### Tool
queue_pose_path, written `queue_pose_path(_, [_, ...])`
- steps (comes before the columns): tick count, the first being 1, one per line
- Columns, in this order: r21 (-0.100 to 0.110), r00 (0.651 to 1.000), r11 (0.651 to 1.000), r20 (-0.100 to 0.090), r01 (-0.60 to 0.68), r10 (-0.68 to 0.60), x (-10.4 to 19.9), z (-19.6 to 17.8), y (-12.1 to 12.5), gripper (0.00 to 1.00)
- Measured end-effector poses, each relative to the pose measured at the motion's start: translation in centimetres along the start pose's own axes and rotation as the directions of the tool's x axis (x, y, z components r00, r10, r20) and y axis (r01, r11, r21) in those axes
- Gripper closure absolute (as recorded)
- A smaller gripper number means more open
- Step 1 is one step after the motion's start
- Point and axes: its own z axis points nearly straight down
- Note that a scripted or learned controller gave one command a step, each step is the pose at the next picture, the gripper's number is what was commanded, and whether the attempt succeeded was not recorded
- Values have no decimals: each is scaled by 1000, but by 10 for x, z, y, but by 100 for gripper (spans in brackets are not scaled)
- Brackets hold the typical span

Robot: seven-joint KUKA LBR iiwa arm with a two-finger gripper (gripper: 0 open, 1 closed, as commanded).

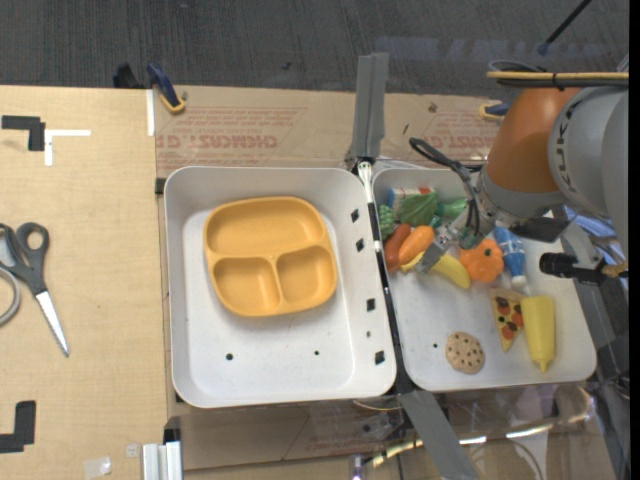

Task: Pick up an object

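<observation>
Two white bins side by side on the bench; left bin [190,368] bearing a yellow divided plate [270,255]; right bin [430,363] strewn with toy food. Gripper [447,246] lowered among the clutter at the right bin's upper half, just beside an orange carrot [408,242], a yellow piece [452,270] and an orange pumpkin-like toy [483,259]; finger spread and any hold impossible to tell. Lying apart nearer the front: cookie [464,351], pizza slice [508,320], yellow bottle [539,332]. Scissors [35,278] well off left.
</observation>
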Motion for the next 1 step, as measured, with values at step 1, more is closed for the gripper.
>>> queue_pose_path(1, [2,1000,1000,2,4,-4,0,-9,0,100])
